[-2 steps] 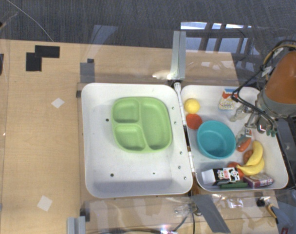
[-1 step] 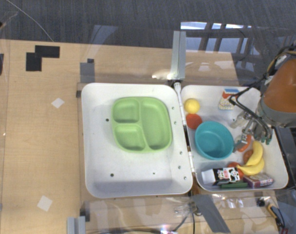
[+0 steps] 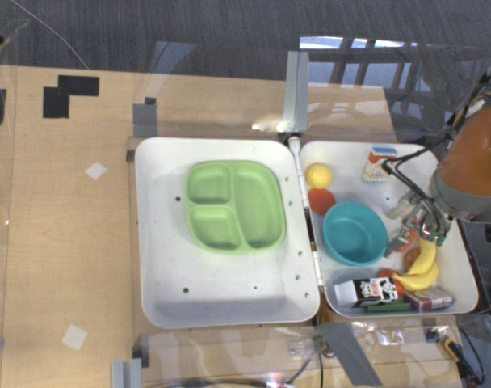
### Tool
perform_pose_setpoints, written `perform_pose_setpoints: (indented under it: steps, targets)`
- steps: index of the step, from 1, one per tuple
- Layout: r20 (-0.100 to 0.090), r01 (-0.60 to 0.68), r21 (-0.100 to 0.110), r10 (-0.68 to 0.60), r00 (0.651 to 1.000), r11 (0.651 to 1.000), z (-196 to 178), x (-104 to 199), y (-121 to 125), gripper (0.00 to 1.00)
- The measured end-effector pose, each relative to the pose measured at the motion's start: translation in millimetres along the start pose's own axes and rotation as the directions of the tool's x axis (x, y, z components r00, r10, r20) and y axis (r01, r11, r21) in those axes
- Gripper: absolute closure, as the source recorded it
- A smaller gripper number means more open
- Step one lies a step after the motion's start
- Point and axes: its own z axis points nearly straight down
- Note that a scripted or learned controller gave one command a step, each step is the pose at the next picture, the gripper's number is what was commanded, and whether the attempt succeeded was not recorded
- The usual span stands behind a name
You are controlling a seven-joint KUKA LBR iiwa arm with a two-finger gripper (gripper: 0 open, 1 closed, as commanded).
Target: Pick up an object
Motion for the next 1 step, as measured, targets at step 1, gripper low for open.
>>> perform_pose_setpoints:
  steps: [1]
  targets:
    - [0.001,-0.103,-0.001,0.103,0.995,0.995,-1.9,62.9,9.6,0.00]
